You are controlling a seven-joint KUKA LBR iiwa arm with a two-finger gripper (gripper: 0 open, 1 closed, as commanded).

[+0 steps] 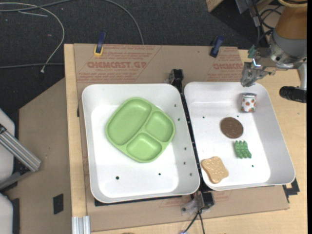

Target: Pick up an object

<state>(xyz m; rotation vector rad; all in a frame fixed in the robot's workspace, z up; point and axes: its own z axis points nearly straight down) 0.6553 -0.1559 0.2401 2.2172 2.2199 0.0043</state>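
Hand [249, 78] sits at upper right of frame, over the top edge of the right bin [280, 145]. Nothing shows between its tips; whether it's released or clenched, can't tell from this angle.

Nearest thing: small cup [248, 103], white w/ red-orange spots, standing upright in the bin's upper right corner, just below the hand in frame and apart from it. So the likely move, in my judgement, is a short drop down-frame onto the cup. No clear long axis on it; roughly round from above.

Others lie further down-frame in the same bin: brown cookie [231, 127] near bin centre, green bit [242, 149] below and right of it, toast [215, 169] at lower left corner, its long axis running diagonal. All well apart from the hand.

Left bin [97, 179] holds a green plate [140, 129] w/ three compartments, far to the left.

Writing: the brown board [146, 62] under the bins reads "CHEMCAST GP" in red, partly cut off by the bin. Blue clamps [100, 41] pin the board to the table at top edge.
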